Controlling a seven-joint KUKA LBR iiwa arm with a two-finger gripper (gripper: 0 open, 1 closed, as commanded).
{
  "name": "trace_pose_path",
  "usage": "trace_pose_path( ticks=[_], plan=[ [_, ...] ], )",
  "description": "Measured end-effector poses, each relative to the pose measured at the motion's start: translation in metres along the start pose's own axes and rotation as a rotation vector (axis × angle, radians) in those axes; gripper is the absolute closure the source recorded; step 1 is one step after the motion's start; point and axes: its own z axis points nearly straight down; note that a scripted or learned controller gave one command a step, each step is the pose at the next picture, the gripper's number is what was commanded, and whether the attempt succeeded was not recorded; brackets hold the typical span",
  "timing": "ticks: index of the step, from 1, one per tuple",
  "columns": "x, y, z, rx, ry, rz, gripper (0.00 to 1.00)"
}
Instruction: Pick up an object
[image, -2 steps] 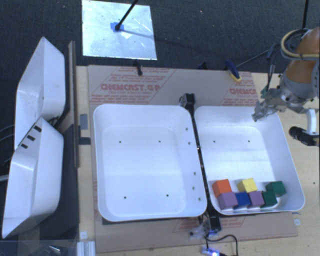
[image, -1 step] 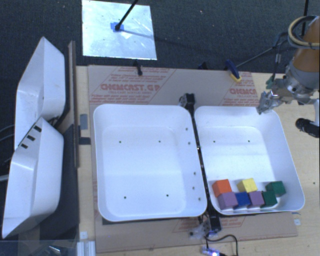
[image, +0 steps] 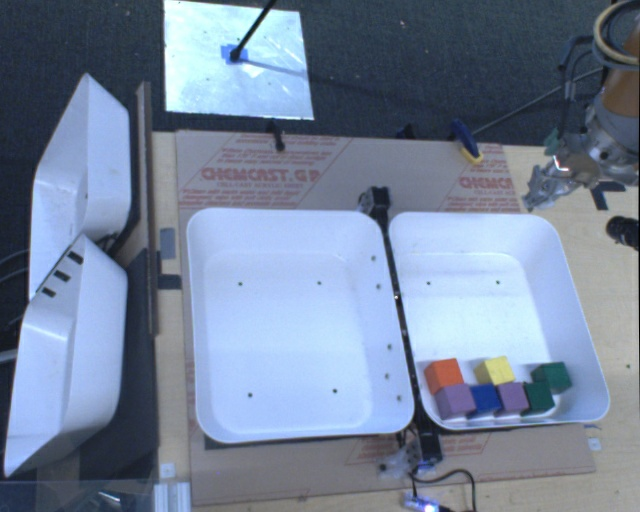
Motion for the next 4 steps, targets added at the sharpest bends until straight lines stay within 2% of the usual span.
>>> trace_pose_path(
  ticks=[2,3,4],
  plan=[
    [0.098,-0.034,0.028,0.007,0.002,-0.003,1.0],
    [0.155,-0.045,0.024,0.005,0.003,-0.004,1.0],
    [0.205,-0.073,0.029,0.006,0.003,-0.003,1.0]
  ],
)
